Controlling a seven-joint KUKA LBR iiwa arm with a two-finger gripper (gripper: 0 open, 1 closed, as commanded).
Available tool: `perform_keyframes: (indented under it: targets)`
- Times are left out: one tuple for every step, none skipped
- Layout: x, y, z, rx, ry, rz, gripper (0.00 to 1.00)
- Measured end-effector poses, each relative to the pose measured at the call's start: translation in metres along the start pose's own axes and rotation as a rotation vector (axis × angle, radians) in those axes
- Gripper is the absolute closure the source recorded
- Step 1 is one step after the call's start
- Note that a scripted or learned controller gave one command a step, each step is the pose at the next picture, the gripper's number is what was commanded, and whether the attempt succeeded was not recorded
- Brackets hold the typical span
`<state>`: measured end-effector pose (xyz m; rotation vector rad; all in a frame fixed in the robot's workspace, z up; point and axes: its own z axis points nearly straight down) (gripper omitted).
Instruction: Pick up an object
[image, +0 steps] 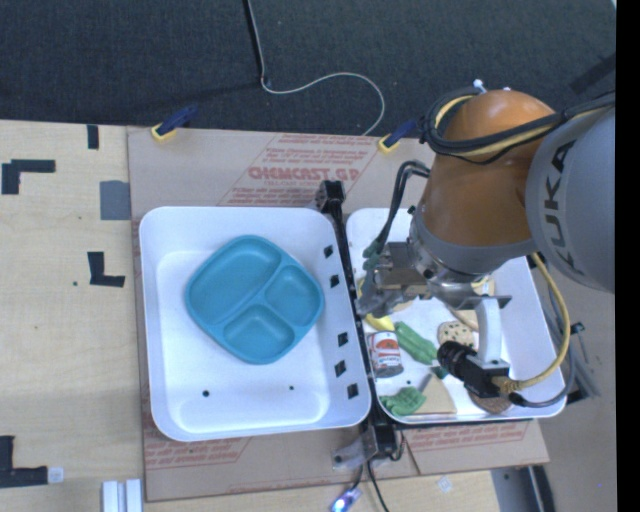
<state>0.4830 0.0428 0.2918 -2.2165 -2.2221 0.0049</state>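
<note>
Gripper (385, 290), finger state can't tell, hangs over right white bin (540, 300)'s left edge, small red-labelled can (386, 353) just below it toward the camera.

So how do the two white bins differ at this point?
The left bin holds a single blue divided plate lying flat, with much bare white floor around it; the right bin holds a jumble of small items, among them a small can and green pieces. The arm hangs over the right bin, not the left. Both are shallow and white.
</note>
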Motion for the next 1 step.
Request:
perform_keyframes:
  targets:
    - [0.0042,0.0013,-0.1235,-0.017,0.002,0.0,1.0]
